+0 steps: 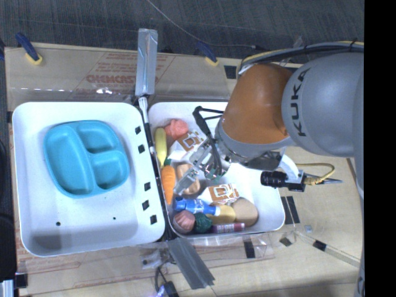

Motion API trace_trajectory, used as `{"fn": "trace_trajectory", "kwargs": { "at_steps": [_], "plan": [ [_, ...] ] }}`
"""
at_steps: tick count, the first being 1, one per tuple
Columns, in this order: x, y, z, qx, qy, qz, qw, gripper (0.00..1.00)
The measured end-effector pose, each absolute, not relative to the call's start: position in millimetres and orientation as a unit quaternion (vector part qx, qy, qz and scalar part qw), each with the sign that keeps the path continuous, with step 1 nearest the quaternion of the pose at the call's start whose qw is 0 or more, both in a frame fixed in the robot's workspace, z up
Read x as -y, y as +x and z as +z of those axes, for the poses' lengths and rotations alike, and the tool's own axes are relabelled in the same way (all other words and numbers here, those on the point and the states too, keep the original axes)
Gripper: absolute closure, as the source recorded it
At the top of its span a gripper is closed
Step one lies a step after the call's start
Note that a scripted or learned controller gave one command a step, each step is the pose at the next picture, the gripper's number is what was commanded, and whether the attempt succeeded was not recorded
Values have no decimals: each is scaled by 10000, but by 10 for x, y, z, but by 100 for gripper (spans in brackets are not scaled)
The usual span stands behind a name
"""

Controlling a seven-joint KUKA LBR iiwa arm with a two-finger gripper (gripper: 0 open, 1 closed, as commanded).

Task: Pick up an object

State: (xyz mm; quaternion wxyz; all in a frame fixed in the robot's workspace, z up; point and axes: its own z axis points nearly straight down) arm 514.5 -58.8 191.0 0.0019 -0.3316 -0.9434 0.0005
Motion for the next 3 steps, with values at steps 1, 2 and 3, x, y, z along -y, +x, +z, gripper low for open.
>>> {"fn": "trace_trajectory", "kwargs": {
  "at_steps": [1, 2, 3],
  "plan": [
    [767, 5863, 1970, 9913, -1317, 1, -14, 0],
    [1091, 5741, 1268, 9467, -3220, 10, 27, 0],
    [1237, 5957, 919, 8980, -4401, 4, 0, 0]
  ]
}}
